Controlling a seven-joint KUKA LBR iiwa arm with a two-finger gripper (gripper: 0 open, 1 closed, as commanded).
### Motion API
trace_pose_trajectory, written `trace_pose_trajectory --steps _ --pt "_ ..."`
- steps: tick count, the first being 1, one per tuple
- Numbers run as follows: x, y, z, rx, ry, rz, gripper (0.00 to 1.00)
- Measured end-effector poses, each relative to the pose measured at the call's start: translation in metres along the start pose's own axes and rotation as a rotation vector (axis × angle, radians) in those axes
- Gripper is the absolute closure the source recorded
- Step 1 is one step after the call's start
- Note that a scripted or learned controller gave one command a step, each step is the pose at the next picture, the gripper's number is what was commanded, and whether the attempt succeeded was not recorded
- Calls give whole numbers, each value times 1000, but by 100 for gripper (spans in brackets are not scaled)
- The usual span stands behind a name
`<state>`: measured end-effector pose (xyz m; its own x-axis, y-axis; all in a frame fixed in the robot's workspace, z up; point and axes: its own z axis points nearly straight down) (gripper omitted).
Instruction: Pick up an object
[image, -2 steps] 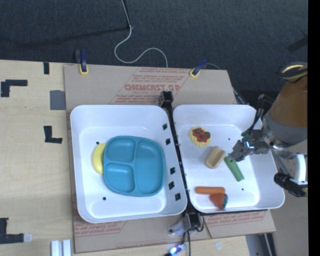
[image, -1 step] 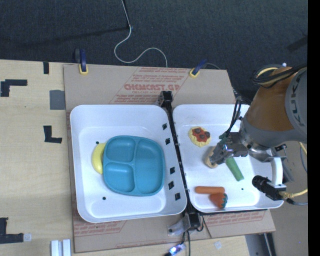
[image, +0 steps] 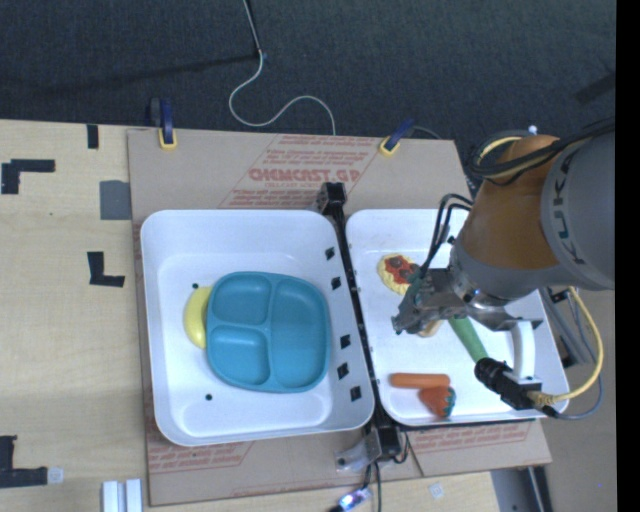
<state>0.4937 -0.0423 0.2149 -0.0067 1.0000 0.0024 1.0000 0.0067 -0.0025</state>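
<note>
My gripper (image: 415, 312) hangs low over the right bin (image: 372, 228), near its middle. Its fingers are too dark and small to read. Just above and left of it lies a yellow and red toy food piece (image: 395, 270). A tan piece (image: 432, 325) sits right under the gripper, partly hidden. A green stick-like object (image: 468, 338) lies to the gripper's right. An orange carrot (image: 418, 380) and a small orange and teal piece (image: 440, 401) rest near the bin's front edge.
The left bin (image: 160, 240) holds a blue divided plate (image: 268, 331) with a yellow object (image: 195, 316) tucked under its left side. A black divider (image: 345, 300) runs between the bins. The arm's bulk (image: 520, 225) covers the right bin's far right.
</note>
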Motion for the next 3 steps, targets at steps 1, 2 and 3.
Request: trace_pose_trajectory --steps 1,2,3 --pt "59 6 5 1 0 -1 100" --pt "105 0 -9 -2 -1 -1 100" --pt "145 -8 -4 1 -2 2 100"
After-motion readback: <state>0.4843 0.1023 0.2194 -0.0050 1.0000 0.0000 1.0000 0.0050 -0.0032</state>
